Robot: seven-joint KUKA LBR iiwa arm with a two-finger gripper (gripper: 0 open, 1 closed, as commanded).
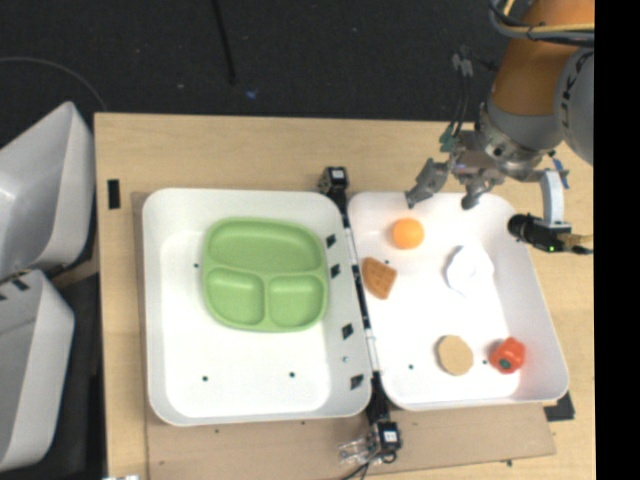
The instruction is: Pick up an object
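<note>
A pale wooden desk [250, 153] carries two shallow white plastic bins side by side, the left bin [175, 368] touching the right bin [430, 388] along a row of black clips [352, 298].

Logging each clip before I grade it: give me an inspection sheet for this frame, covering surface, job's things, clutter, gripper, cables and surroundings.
Surface: tan wooden bench bearing two shallow white bins, left bin and right bin, side by side.
Job's things: in the right bin, orange ball, brown wedge-shaped piece, white crumpled object, tan round disc, red pepper-like toy.
Clutter: green three-compartment plastic tray in the left bin.
Gripper: two-finger gripper open above the right bin's far edge, holding nothing.
Cables: thin dark cables beside the wrist.
Surroundings: dark floor; white casings at left.
</note>
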